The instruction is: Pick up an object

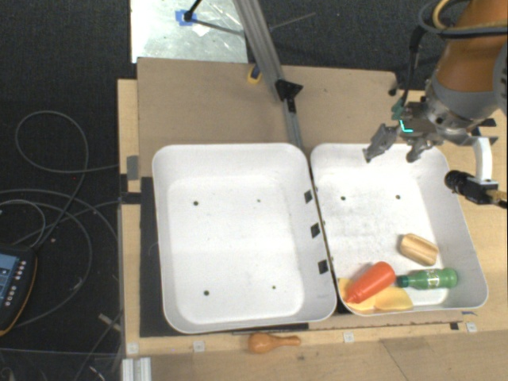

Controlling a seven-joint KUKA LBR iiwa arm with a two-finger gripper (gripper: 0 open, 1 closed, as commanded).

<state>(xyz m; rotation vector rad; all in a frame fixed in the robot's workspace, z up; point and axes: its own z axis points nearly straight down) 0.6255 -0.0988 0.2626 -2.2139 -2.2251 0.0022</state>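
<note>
The bench (238,105) carries two shallow white bins side by side. The left bin (171,292) shows only its bare white floor with a few small dark dots. The right bin (357,236) holds a small cluster of things gathered in its near right corner. A green bottle (429,279) lies on its side along the near wall, cap end toward the right wall. Just left of it an orange carrot-shaped toy (370,282) lies tilted, resting on a flat yellow piece (390,300) that is pressed into the near edge; part of that yellow piece is hidden under the orange toy, so its outline is hard to make out. A tan cylindrical block (417,248) lies just beyond the bottle, near the right wall and apart from the others.

Outside the bins, on the near edge of the bench, lies a small tan pear-shaped object (274,341).

The arm (472,54) comes in at the far right, its upper part cut off by the frame. The gripper (397,143) hangs over the far right corner of the right bin, well apart from the cluster at the near corner. Its two fingers (379,143) are spread apart with nothing between them.
</note>
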